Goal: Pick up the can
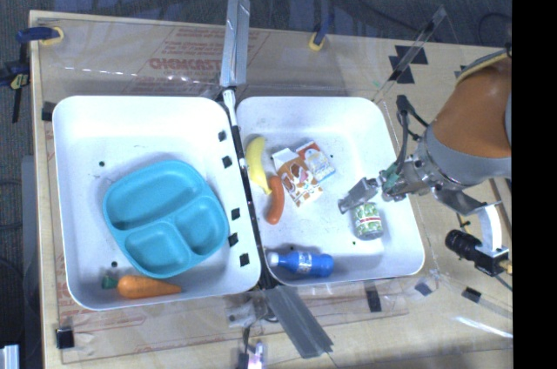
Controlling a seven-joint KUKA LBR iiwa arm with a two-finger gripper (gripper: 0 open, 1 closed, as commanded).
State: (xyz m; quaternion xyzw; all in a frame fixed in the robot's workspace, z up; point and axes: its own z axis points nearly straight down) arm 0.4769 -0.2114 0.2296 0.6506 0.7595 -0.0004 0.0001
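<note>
The can (368, 222), small with a green and white label, rests near the right wall of the right bin (348, 110). My gripper (355, 197) reaches in from the right and hovers just above and to the left of the can, very close to its top end. From this angle I see nothing held between its fingers.
In the right bin lie a banana (256, 164), an orange-red sausage-shaped item (275, 199), a snack packet (302, 173) and a blue bottle (301, 263) at the front. The left bin (78, 124) holds a blue divided plate (165, 218) and a carrot (146, 286).
</note>
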